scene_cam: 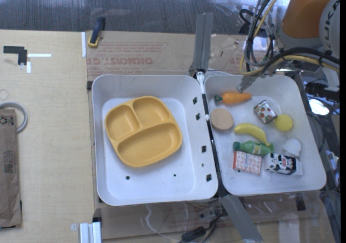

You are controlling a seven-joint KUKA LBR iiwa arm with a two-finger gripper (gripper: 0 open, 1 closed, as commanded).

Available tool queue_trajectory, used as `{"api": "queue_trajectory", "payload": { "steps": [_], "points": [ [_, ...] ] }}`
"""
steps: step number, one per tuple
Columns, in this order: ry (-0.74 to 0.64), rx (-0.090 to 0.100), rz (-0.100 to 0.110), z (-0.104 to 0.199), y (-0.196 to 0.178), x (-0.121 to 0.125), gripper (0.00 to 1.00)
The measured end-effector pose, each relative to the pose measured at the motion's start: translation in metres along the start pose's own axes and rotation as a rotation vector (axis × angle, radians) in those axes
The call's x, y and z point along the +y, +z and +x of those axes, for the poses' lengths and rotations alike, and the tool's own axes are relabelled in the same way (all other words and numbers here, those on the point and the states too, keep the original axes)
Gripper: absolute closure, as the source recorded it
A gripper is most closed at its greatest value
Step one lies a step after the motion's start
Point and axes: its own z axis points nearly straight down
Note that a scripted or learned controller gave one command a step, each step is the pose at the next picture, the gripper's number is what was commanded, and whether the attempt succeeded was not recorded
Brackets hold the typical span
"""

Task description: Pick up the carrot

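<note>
The carrot, orange with a small green tip at its left end, lies flat in the upper left corner of the right bin. My gripper reaches down from the arm at the upper right. It hangs right at the carrot's right end, touching it or just above it. From this angle its grey tip is too small and dark to show its state.
The right bin also holds a tan round disc, a banana, a lemon, a small can, a green bottle and two small cartons. A yellow divided plate sits in the left bin.
</note>
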Motion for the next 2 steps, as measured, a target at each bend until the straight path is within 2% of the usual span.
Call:
{"api": "queue_trajectory", "payload": {
  "steps": [1,2],
  "points": [
    [0.016,0.003,0.003,0.022,0.093,-0.049,0.00],
    [0.018,0.000,0.000,0.020,0.083,-0.049,1.00]
  ]
}}
